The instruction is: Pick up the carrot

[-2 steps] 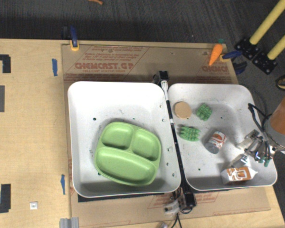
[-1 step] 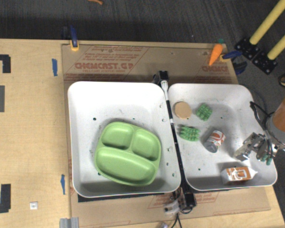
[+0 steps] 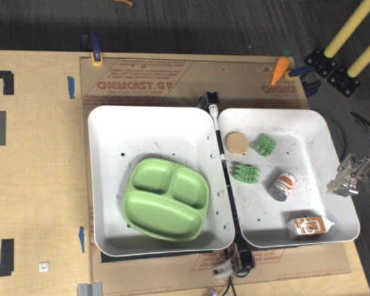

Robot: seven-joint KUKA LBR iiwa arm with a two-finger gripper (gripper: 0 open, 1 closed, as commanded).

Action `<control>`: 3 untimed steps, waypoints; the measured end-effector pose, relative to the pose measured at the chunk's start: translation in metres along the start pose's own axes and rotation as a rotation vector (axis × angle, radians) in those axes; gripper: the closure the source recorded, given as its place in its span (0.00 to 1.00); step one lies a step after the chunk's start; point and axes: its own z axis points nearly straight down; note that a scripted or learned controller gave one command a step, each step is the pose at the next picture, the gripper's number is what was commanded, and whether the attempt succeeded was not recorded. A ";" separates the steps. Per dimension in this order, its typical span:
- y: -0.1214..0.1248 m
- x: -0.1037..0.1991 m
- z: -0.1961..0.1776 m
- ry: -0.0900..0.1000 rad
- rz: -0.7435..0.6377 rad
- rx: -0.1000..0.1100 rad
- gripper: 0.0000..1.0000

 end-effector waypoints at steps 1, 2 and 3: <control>0.097 0.039 -0.014 0.006 -0.101 -0.001 1.00; 0.098 0.037 -0.024 0.000 -0.100 -0.003 1.00; 0.099 0.036 -0.034 -0.006 -0.099 -0.004 1.00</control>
